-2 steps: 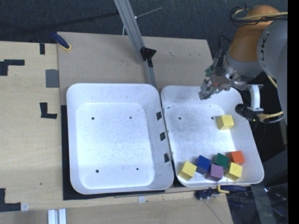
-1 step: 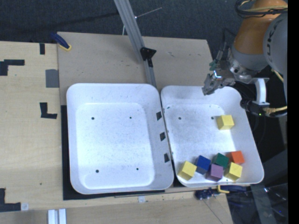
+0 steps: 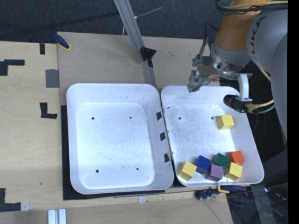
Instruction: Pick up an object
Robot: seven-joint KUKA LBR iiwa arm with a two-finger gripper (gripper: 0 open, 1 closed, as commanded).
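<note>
While my gripper (image 3: pixel 194 85) hangs over the right bin's (image 3: pixel 196 120) far rim, finger state unreadable, the yellow cube (image 3: pixel 225 122) sits alone below and right of it. Cubes (image 3: pixel 212 167) crowded further below risk a blocked, slipping grasp.

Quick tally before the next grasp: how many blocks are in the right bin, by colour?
Yellow: 3, one alone, two in the near row
Blue: 1
Green: 1
Purple: 1
Orange: 1
Total: 7 blocks in the right bin
</note>
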